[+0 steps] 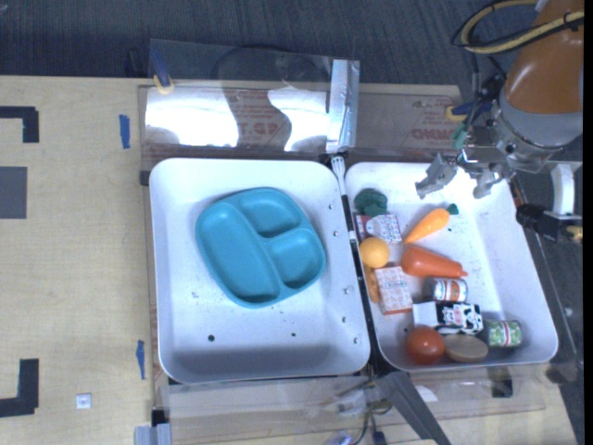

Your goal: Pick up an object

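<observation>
Worktop [65, 276] with two white bins: one left bin [171, 341], well to the left of the end effector, and one right bin [528, 286], over whose upper edge the end effector [460, 178] hangs. Its two fingers stand apart, open, with nothing between them.

Contents, largest first. One blue divided tray [260, 245] lies alone in the left bin, far left of the end effector. All candidate objects for the pick lie in the right bin, below and slightly left of the end effector:

- two orange carrots: the larger [432, 264] farther below, the smaller [429, 224] just below the fingers;
- two printed packets, one upper [384, 227] and one lower [395, 290];
- one black-and-white carton [459, 317];
- one red tomato [424, 343];
- one brown oval piece [466, 348], touching the tomato;
- one dark green lump [372, 200], to the lower left of the fingers;
- one yellow ball [374, 252];
- two small cans, one red-labelled [450, 290] and one green [505, 333].

Risks, as judged. The objects are crowded and several touch, so a descending finger may land on a neighbour and push the target aside instead of straddling it. The carrots taper and the ball, tomato and cans are round, so any of them may roll or squirt out as the fingers close. The flat packets offer little to grip. The nearest carrot lies at a slant, so a misaligned wrist would probably close across its length and miss.
</observation>
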`<state>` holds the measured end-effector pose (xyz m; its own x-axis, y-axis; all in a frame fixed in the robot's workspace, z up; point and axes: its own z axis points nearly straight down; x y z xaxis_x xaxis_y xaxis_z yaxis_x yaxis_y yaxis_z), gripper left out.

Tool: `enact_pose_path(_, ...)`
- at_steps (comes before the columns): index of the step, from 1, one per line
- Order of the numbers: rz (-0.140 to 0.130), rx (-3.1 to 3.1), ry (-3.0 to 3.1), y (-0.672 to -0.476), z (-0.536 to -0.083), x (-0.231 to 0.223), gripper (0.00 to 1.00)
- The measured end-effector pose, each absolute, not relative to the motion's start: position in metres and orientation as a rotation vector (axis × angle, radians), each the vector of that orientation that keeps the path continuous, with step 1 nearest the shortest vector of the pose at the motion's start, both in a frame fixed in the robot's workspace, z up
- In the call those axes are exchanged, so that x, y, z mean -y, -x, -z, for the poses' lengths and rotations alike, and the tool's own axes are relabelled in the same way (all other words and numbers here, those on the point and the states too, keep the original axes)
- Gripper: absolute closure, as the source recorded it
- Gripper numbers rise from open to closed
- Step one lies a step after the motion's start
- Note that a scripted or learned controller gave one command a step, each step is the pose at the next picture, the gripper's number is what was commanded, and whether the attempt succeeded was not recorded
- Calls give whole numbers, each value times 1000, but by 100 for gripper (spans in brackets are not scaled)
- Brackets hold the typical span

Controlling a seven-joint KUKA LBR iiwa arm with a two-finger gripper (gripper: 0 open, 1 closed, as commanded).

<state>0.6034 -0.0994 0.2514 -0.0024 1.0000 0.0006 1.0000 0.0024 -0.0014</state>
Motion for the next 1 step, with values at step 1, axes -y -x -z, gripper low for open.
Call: enact_pose_path(1,-9,2204,2229,-601,-154,143,0)
